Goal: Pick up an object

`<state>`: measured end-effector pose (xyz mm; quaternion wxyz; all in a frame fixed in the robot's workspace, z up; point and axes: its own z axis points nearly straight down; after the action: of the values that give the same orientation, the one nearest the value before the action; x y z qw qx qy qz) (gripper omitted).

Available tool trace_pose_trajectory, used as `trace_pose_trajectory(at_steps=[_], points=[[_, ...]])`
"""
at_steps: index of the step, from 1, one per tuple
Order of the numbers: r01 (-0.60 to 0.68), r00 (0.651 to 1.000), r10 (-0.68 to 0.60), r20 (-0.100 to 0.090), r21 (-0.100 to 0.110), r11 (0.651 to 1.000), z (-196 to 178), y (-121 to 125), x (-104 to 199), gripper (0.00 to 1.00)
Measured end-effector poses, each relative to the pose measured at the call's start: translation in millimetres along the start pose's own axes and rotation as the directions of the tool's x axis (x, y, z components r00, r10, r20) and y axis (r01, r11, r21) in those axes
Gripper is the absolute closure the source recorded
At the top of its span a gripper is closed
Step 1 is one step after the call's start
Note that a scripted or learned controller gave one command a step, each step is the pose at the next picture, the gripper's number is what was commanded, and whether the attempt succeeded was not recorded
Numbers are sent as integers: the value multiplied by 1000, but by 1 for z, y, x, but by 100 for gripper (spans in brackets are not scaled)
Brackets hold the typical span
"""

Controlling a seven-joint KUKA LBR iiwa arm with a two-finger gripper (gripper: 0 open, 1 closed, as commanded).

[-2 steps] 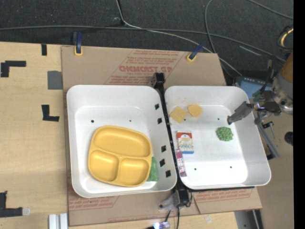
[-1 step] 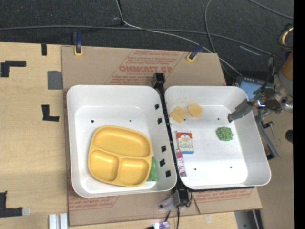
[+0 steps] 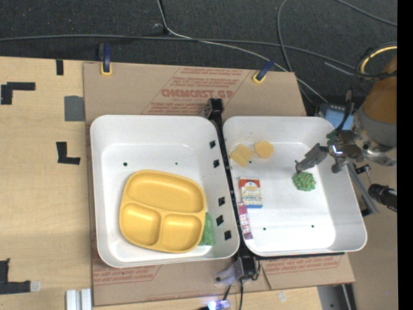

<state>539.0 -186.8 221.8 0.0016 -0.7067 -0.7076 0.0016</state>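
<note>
In the right bin [image 3: 342,237] lie a green bumpy lump [image 3: 304,181], two yellow pieces [image 3: 241,154] [image 3: 263,149] and a small red-and-white box [image 3: 250,192]. My gripper [image 3: 319,165] reaches in over the bin's right side and hangs just above the green lump. Its fingers are spread open, one fingertip [image 3: 301,167] close to the lump's upper left edge. Nothing sits between the fingers.
The left bin [image 3: 103,173] holds a yellow divided tray [image 3: 162,210] with a green item [image 3: 208,230] wedged at its right edge. A black divider clip line runs between the bins. Cables cross the dark floor at the back.
</note>
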Motion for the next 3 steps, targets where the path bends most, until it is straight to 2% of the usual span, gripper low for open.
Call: trace_pose_trajectory(at_steps=[1, 2, 3], points=[[-1, 1000, 1, 0, 1, 1000, 44, 1, -1, 0], [-1, 1000, 1, -1, 3, 1000, 99, -10, 2, 0], [1, 1000, -1, -1, -2, 1000, 86, -9, 3, 100]])
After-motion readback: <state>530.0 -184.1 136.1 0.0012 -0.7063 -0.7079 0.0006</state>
